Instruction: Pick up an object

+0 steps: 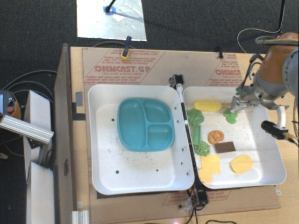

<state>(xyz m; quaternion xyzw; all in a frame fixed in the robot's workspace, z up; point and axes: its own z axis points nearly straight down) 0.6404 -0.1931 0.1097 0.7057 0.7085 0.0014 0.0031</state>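
Camera view, looking down at a slant: two shallow white plastic bins side by side on a cardboard-covered bench. Left bin (pixel 105 139) holds a teal plastic plate w/ three compartments (pixel 145 124), lying flat near the middle. Right bin (pixel 266 146) holds the toy food: a yellow oblong piece like a corn cob (pixel 207 106) near the far wall, a long green leafy toy (pixel 195 132) running along the divider side, an orange pretzel-shaped ring (pixel 216 136), a flat dark brown rectangle (pixel 225 147) just beside it, a pale yellow flat square (pixel 210 164) w/ a smaller yellow bit touching it nearer the front, and a yellow half-round slice (pixel 241 164).

The grey arm w/ orange band comes in from the right; its gripper (pixel 233 108) is low over the far part of the right bin, right at a small green chunky toy (pixel 231 117).

Progress, as I read it: approach done, tip is at the green piece, which sits on the bin floor. Nothing lifted yet. Grasp, lift and clear the bin are left.

Hard to make out: fingertips are small and merge w/ the wrist hardware and the green piece, so can't tell if they are apart or closed, nor if they touch the toy. The arm is cut off at the frame's right edge.
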